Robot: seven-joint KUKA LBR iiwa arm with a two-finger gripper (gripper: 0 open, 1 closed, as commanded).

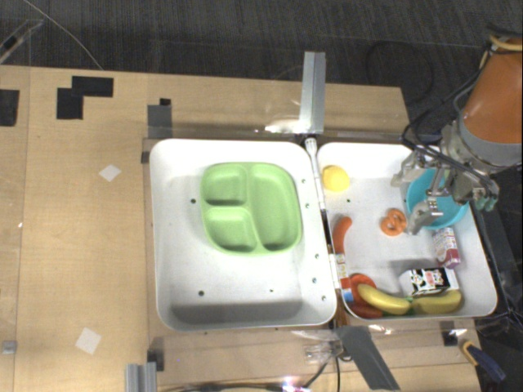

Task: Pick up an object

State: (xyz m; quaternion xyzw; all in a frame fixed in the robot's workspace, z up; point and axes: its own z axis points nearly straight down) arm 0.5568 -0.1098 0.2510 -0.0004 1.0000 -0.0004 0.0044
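The left bin bears a green divided tray. My gripper hangs in the right bin, fingers spread apart over a teal bowl, holding nothing. Nearby lie a banana, a red sausage, an orange toy and a yellow ball.

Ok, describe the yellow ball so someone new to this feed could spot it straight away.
Look in the right bin, the one without the green divided tray. In its far left corner, beside the wall shared with the other bin, sits the yellow ball. It is the only round yellow thing; the banana is long and lies along the near edge.
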